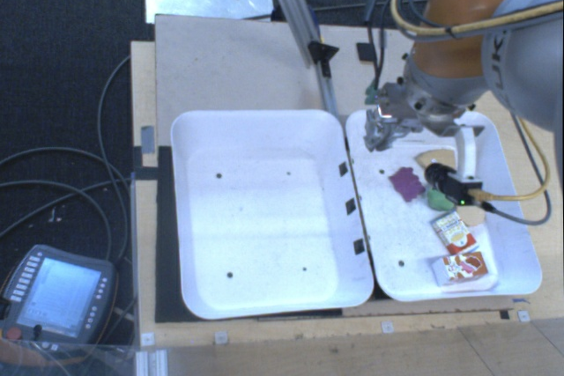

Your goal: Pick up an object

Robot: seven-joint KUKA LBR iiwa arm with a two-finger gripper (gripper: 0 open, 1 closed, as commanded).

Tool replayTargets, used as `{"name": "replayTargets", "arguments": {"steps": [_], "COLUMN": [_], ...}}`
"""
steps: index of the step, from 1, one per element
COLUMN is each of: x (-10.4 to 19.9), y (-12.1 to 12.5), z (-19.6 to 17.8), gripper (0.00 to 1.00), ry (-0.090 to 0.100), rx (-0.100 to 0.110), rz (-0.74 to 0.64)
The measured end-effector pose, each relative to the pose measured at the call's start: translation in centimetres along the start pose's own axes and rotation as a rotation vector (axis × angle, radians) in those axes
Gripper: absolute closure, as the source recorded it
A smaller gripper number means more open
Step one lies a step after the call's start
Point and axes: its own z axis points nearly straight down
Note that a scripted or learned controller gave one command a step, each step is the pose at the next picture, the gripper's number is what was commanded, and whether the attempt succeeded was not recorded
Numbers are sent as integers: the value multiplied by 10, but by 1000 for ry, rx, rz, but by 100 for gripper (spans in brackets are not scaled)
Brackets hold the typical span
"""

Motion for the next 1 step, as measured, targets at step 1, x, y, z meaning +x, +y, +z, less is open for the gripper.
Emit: {"name": "replayTargets", "arguments": {"steps": [1], "x": [44], "y": [-5], "z": [4], "gripper": [100], "ry": [0], "rx": [0], "rz": [1]}}
